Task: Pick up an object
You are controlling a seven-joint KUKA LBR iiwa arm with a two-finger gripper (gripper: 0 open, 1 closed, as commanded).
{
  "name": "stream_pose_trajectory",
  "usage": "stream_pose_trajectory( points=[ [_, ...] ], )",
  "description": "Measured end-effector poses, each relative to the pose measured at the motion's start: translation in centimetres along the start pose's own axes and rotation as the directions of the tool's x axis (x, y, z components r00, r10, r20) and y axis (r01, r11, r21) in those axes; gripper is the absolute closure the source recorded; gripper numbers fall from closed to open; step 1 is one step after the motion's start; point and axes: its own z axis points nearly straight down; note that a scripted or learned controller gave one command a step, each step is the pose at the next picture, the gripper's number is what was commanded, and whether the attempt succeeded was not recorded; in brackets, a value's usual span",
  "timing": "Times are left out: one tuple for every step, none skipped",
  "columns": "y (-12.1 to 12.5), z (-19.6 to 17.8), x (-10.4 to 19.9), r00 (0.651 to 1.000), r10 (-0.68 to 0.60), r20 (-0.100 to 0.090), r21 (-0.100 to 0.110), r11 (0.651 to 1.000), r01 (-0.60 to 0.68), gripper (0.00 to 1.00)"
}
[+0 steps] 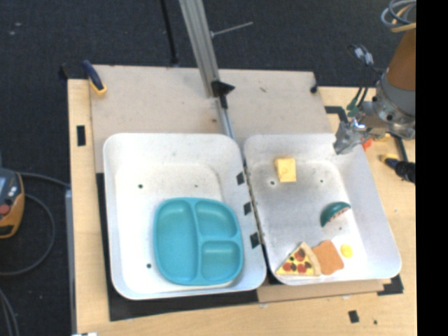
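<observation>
Two shallow white bins are sitting side by side. A turquoise divided plastic tray [198, 241] is lying in the left bin [126, 159]. The right bin [371, 208] is holding a pizza slice [298, 261], an orange toast-like piece [327, 256], a teal-and-white object [335, 213], a yellow block [285, 169] and a small yellow piece [346, 251]. The gripper [344, 141] is hovering over that bin's far right corner, carrying nothing.

The arm [400, 68] is cut off at the right edge, so little shows beyond its orange band and wrist. The gripper [344, 143] (small and blurred) hangs at the right bin's [378, 208] far corner; its fingers perhaps merge into one grey shape.
</observation>
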Motion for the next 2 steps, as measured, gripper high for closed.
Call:
stream_pose_trajectory(
  points=[
    [0.1,-1.9,-0.2,1.000,-0.001,-0.001,0.003,1.000,0.001,1.00],
    [-2.3,-1.2,5.3,1.000,-0.004,-0.003,0.006,1.000,0.004,1.00]
  ],
)
